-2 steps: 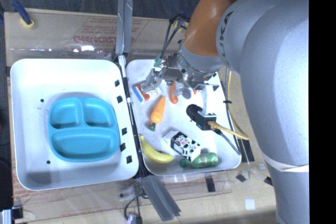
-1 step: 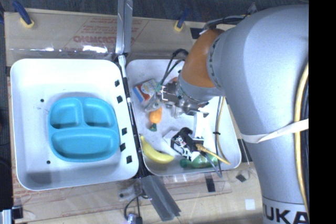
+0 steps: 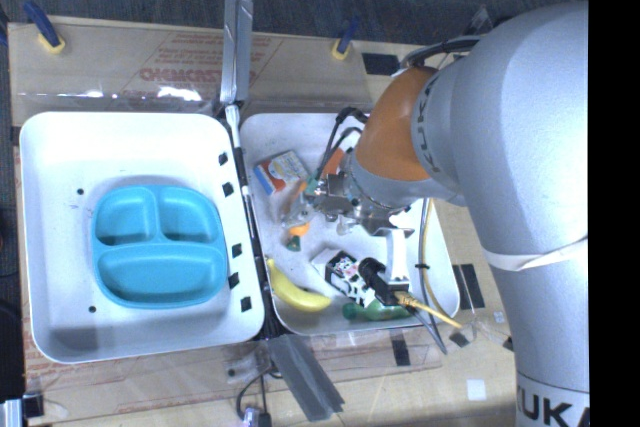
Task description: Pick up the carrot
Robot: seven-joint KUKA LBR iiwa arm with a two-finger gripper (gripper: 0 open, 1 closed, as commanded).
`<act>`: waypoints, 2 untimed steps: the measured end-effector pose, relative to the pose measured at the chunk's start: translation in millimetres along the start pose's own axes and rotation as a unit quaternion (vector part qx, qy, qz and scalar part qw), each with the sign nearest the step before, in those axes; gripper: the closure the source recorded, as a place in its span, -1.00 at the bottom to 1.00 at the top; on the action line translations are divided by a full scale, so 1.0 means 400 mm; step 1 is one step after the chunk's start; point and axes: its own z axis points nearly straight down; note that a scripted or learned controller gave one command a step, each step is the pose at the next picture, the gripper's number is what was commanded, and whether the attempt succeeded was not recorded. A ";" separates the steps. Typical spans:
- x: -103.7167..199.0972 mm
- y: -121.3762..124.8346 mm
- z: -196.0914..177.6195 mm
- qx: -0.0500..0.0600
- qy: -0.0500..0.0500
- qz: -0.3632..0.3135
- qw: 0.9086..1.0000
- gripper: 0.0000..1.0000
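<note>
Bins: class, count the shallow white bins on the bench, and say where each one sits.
2. The left bin holds a blue divided plate. The right bin, beside it, holds the cluttered items; the arm covers part of it.

Two pieces of writing show, and only one reads. On the grey arm [image 3: 540, 215], at the bottom right, dark capital letters spell "UKA" — the visible part of the maker's name, cut off by the lower edge. On the cardboard sheet [image 3: 150, 65] lying on the bench behind the left bin there is reddish print, seen upside down and too faint to make out. The small packets in the right bin [image 3: 440, 275] carry colours and patterns but no legible words.
</note>
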 end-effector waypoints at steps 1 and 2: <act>0.000 0.000 0.000 0.000 0.000 0.000 1.000 -1.00; 0.002 -0.001 -0.023 0.002 0.000 -0.002 1.000 1.00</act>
